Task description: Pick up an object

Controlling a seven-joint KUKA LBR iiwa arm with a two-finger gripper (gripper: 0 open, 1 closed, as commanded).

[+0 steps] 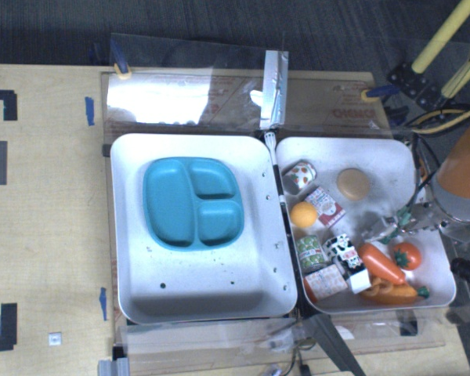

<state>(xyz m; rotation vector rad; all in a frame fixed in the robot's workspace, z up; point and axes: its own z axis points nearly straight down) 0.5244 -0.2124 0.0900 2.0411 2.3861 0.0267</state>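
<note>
Arm enters from the right; orange band point(464, 167) at the frame edge, wrist over the right side of the right bin point(392, 157). Claw point(399, 224) sits low in that bin, just above the tomato point(408, 255) and beside the carrot point(382, 264). Cannot tell whether the claw is open or closed: its tips are small and blurred against the bin floor. Nothing visibly between them.

Right bin contents, crowded toward its lower and left parts:
- tan round disc point(353, 183) near the top, apart from the rest
- small printed cup point(300, 175) at upper left
- red-and-white carton point(325, 205) just below it
- orange ball point(303, 215) touching the carton's left side
- green packet point(309, 251), black-and-white cow-print carton point(345, 252) beside it
- flat pink-edged packet point(326, 281) at the bottom
- carrot lying diagonally, a second orange vegetable point(393, 292) beneath it along the bottom wall

Left bin point(133, 210) holds a blue divided plate point(193, 202), three compartments, upper centre.

Both bins rest on the pale wooden counter point(47, 210).
</note>
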